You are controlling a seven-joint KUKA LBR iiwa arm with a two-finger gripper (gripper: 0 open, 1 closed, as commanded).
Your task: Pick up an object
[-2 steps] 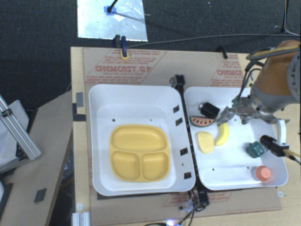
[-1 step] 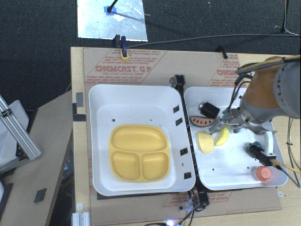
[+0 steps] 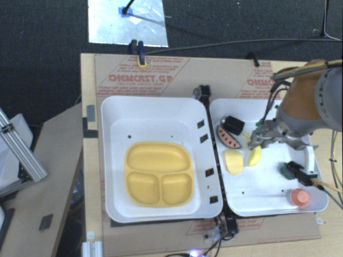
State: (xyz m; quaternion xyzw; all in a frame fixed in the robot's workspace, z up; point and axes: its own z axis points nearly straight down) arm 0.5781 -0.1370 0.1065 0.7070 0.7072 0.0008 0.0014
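Note:
My gripper [image 3: 256, 141] hangs over the middle of the right bin [image 3: 268, 202], coming down from the grey and orange arm at the right. Its tip is right at the upper end of a small yellow banana [image 3: 254, 156] that lies on the bin floor. Just left of the banana sits a pale yellow block [image 3: 233, 162]. A watermelon slice [image 3: 226, 136] and a black object [image 3: 233, 125] lie at the bin's upper left. An orange object [image 3: 300, 197] rests in the lower right corner.
The left bin [image 3: 118, 122] holds a yellow divided tray [image 3: 158, 173]. A black divider with clips [image 3: 211, 154] runs between the two bins. Bare white floor shows in the lower middle of the right bin.

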